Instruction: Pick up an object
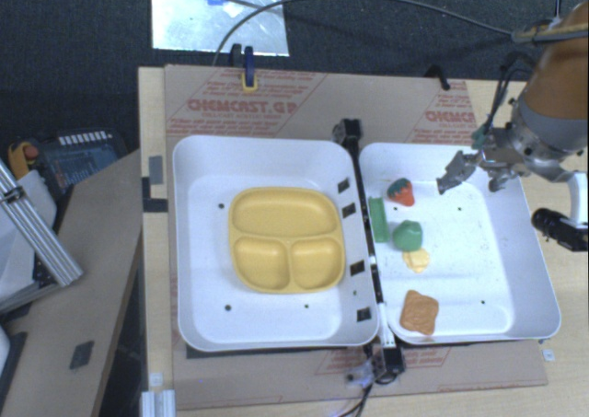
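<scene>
Objects lie in the right bin (525, 286): a red-and-green piece (400, 191), a green stick (376, 219), a green lump (408, 235), a yellow bit (417, 260) and an orange-brown piece (420, 312). The left bin (198, 222) holds a yellow tray (285, 238). The arm (557, 84) reaches in from the right; its gripper (469, 169) hangs over the right bin's far part, fingers spread, nothing between them.
</scene>
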`<state>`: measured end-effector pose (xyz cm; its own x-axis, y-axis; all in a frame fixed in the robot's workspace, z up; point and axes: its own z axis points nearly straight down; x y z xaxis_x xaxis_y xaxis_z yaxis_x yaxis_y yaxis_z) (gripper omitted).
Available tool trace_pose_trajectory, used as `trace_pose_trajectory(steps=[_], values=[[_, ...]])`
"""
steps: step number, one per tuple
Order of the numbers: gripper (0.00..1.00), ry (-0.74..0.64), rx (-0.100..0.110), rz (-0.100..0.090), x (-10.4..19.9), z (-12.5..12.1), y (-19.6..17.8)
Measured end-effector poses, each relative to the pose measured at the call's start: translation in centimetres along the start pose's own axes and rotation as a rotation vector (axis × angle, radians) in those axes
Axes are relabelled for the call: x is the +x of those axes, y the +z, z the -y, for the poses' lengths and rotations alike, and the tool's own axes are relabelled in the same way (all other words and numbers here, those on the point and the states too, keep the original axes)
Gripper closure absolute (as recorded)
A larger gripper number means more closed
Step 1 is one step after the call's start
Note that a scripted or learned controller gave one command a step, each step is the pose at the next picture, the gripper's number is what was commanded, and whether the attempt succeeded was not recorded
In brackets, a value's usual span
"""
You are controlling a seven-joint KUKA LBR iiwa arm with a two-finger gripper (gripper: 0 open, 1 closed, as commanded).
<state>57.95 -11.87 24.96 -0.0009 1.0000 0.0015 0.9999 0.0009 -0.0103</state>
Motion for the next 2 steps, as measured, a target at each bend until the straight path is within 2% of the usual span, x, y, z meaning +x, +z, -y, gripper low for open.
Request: trace_pose_trajectory(steps=[1, 2], values=[[0.00, -0.002, -0.012, 0.002, 0.0, -0.2, -0.6], [0.00, 0.000, -0.009, 0.001, -0.2, -0.4, 3.5]])
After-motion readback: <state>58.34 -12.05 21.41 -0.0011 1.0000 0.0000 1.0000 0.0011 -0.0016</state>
